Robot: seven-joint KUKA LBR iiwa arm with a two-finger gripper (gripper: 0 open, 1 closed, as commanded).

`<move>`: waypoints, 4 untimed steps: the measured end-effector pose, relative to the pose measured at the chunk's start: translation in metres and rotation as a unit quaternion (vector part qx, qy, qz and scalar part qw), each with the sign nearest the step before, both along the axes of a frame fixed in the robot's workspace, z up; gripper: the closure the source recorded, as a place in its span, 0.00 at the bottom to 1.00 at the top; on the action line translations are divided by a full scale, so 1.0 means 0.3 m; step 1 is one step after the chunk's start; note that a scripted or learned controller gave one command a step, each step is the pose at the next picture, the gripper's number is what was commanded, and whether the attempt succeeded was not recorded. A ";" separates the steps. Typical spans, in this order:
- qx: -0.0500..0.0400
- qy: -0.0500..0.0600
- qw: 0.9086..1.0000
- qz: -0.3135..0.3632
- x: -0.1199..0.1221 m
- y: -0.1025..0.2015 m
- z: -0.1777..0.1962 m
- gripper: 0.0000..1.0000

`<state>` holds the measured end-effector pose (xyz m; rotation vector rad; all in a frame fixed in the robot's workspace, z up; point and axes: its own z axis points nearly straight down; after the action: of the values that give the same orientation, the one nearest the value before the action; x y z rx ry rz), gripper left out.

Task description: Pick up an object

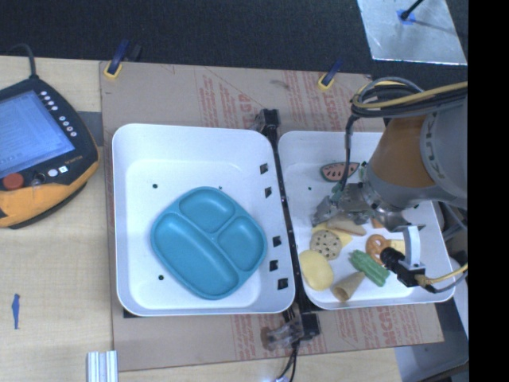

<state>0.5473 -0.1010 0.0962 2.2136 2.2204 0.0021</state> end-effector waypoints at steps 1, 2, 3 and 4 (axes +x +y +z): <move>-0.001 -0.001 1.000 0.000 -0.005 0.004 0.001 0.00; -0.002 -0.004 1.000 0.000 -0.015 0.009 0.003 0.00; -0.002 -0.005 1.000 0.001 -0.045 0.016 0.004 0.00; 0.001 0.000 1.000 0.000 0.004 -0.003 -0.002 0.00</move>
<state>0.5483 -0.1020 0.0957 2.2143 2.2226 0.0041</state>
